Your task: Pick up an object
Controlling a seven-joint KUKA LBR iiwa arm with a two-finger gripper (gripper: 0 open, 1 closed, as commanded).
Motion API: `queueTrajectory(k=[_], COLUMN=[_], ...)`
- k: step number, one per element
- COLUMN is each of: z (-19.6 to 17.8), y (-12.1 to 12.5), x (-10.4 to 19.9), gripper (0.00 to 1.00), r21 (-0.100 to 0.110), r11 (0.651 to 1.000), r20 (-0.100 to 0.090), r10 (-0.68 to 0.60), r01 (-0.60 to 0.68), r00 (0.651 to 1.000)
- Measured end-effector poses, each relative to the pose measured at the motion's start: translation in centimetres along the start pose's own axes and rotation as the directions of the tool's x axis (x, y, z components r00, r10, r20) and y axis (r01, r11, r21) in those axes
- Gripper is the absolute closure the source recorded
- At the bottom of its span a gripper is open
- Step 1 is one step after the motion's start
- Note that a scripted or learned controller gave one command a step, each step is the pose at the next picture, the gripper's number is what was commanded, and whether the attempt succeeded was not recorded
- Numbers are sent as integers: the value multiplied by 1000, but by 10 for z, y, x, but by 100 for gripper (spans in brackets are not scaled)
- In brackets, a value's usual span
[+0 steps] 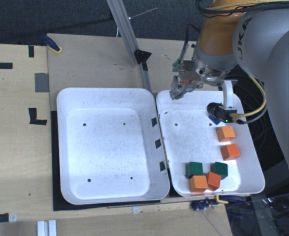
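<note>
We see the gripper [176, 93] poised over the far left corner of the right bin [183, 136], its fingers close together and holding nothing. Orange blocks [226, 133] and green blocks [194, 168] lie along the bin's right and near sides.

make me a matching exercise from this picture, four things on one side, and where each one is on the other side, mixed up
Things:
1. gripper
2. green blocks
3. left bin
4. yellow clip

Places:
A. near edge of the right bin, among orange blocks
B. bench, far left corner
C. over the right bin's far left corner
D. beside the bin that holds the blocks

Pairs: 1-C, 2-A, 3-D, 4-B
</note>
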State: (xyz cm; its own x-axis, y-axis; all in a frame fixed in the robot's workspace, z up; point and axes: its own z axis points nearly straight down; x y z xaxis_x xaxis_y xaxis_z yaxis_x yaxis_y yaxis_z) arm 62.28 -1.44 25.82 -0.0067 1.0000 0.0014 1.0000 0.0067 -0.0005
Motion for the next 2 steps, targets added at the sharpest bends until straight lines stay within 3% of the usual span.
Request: queueTrajectory(k=[2], z=[18], y=[15], x=[92], gripper=[100], r21=[2], r11=[1000], r20=[2], r10=[2], r01=[-2], r00=[1000])
